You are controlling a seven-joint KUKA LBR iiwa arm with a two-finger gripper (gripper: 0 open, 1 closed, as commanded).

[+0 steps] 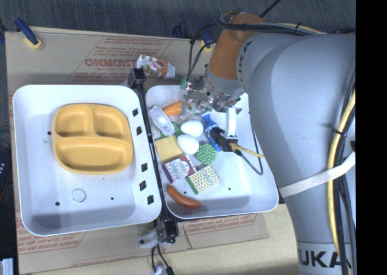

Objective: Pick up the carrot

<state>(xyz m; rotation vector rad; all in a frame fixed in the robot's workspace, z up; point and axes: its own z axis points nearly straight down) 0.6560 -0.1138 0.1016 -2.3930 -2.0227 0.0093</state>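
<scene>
Bright even overhead light, soft shadows, slightly grainy

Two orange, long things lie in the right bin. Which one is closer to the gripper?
The carrot, at the bin's far end, just left of the gripper. The other, a sausage, lies at the near end, beyond the eggs and boxes.

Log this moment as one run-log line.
task: pick up carrot | claw: low in right bin, at carrot | carrot: lying in bin, not lifted | left bin: yellow tray
</scene>
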